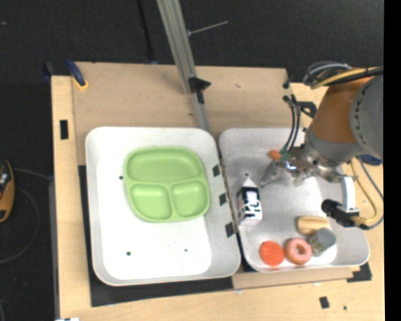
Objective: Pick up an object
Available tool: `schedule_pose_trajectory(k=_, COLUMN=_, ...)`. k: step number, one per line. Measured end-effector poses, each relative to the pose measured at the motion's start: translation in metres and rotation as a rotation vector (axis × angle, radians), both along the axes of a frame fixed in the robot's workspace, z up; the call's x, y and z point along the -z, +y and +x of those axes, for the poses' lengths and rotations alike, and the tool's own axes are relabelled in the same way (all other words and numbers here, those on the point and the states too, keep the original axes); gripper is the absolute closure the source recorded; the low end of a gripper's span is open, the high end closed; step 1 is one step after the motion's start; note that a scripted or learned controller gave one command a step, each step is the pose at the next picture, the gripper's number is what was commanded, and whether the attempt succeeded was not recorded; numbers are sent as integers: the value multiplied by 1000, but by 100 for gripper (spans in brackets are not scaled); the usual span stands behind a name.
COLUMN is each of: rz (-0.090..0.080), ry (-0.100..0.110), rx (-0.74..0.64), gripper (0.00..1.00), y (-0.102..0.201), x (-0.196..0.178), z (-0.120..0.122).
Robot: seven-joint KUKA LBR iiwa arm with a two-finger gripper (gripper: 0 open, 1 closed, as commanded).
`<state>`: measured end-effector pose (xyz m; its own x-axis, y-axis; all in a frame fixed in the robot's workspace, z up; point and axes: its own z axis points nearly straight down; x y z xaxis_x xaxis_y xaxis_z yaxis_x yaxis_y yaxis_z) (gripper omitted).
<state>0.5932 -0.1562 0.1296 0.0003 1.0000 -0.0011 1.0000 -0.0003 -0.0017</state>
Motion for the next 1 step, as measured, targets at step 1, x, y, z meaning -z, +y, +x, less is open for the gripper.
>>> schedule_pose_trajectory(k=1, rz=-1, ry=-7, rx=3, gripper=100, y=-1, x=-14, z=1)
